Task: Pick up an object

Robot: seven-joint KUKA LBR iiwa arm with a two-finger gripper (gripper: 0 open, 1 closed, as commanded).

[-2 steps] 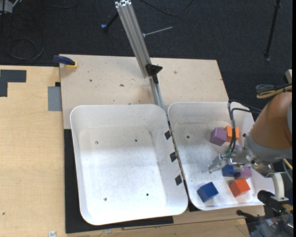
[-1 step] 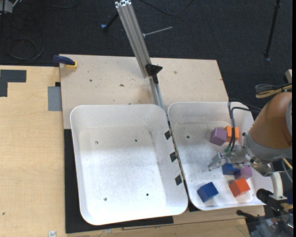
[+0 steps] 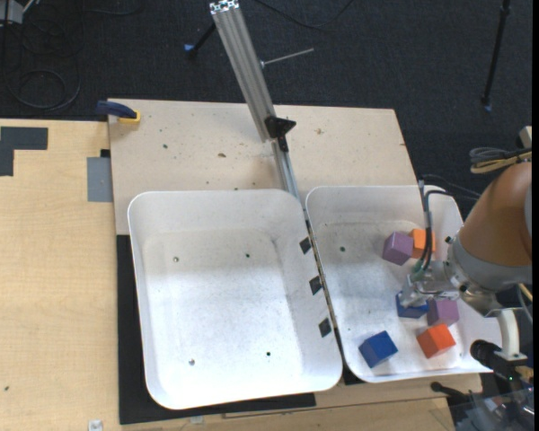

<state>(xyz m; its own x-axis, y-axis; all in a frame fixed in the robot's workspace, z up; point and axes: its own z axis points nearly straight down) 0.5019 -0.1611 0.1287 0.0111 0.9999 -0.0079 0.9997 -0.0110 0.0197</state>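
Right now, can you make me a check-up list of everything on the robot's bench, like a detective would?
Surface: pale wooden bench, speckled, bearing two white bins side by side.
Job's things: all in the right bin: purple block, small orange block, blue block, red-orange block, a purple block and a dark blue block under the gripper.
Clutter: left bin shows small dark specks.
Grippers: gripper low over the right bin's blocks; grip unclear.
Cables: black cable along the arm; more cables on the dark floor.
Surroundings: slanted metal pole, blue clamp, light side table.
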